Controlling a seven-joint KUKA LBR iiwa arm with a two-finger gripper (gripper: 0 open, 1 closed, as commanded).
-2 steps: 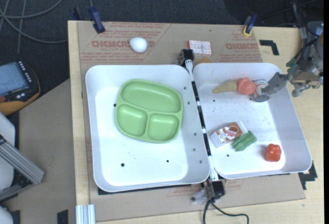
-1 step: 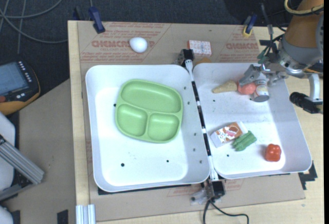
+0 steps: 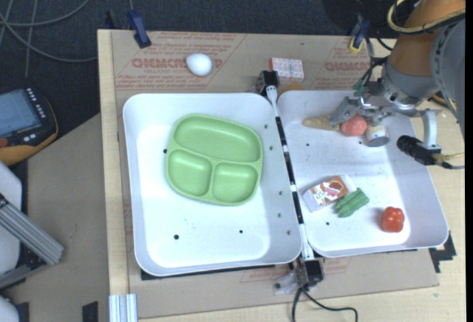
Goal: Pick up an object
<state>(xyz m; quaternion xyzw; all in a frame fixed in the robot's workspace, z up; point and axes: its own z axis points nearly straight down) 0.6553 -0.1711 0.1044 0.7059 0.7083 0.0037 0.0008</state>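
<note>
Objects for picking lie in the right bin (image 3: pixel 436 199), five in all. One pink-red rounded item (image 3: pixel 354 126) sits at the gripper (image 3: pixel 361 121), in the upper part of that bin. The gripper's metal parts crowd around and partly cover this item, and it is not possible to tell whether the fingers are open, closed, or gripping it. Just left of the pink-red item, touching or nearly touching it, lies one tan, elongated piece (image 3: pixel 319 122). Both rest on the bin floor near the back wall.

Further toward the front of the same bin, one small white and red packet (image 3: pixel 326 193) lies flat. One green leafy-looking item (image 3: pixel 351 202) sits just beside the packet on its right, touching its edge. One red pepper-shaped item (image 3: pixel 392 219) sits apart from these, near the front right corner.

One grey arm (image 3: pixel 417 62) with an orange band reaches in from the right, bending down to the gripper over the back of the right bin.

Two white bins sit side by side on one bench. The left bin (image 3: pixel 148 232) holds one green divided plate (image 3: pixel 215 159) with three compartments, placed near the bin's middle, toward the back.

Behind the bins, on brown printed cardboard (image 3: pixel 170 58), rest one white egg-shaped object (image 3: pixel 198 63) and one small pale patterned block (image 3: pixel 287 68), well apart from each other. Two blue clamps (image 3: pixel 137 27) hold the cardboard's back edge, one at each side.
</note>
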